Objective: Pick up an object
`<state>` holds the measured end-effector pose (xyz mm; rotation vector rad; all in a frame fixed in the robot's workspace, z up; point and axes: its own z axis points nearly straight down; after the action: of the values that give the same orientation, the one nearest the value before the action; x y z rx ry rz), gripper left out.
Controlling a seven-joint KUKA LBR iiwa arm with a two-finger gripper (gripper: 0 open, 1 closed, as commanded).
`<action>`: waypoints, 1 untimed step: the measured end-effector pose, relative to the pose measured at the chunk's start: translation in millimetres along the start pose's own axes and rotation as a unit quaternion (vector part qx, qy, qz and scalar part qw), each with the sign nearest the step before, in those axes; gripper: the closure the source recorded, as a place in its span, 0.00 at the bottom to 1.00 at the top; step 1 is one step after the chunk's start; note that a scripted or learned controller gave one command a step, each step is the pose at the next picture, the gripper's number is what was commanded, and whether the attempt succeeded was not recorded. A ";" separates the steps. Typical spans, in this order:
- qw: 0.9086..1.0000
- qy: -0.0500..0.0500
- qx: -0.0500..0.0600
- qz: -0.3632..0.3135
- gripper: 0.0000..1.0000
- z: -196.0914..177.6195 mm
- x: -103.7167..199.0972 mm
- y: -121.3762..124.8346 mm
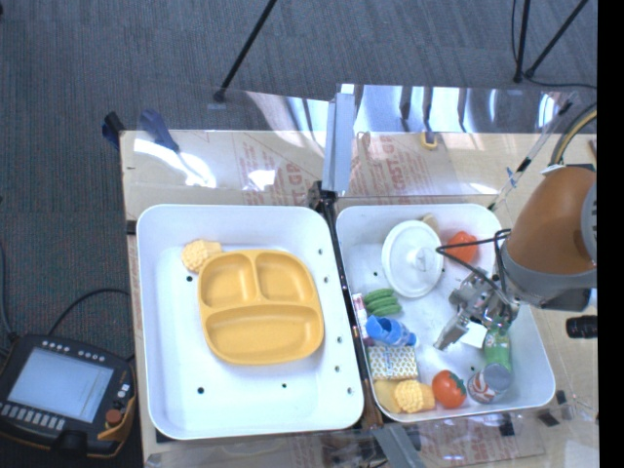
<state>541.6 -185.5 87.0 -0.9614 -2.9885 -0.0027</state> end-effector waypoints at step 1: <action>0.999 0.001 -0.010 0.034 0.00 -3.1 40.1 -42.1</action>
<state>484.4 -196.4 90.1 -1.0624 -2.9572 -0.0326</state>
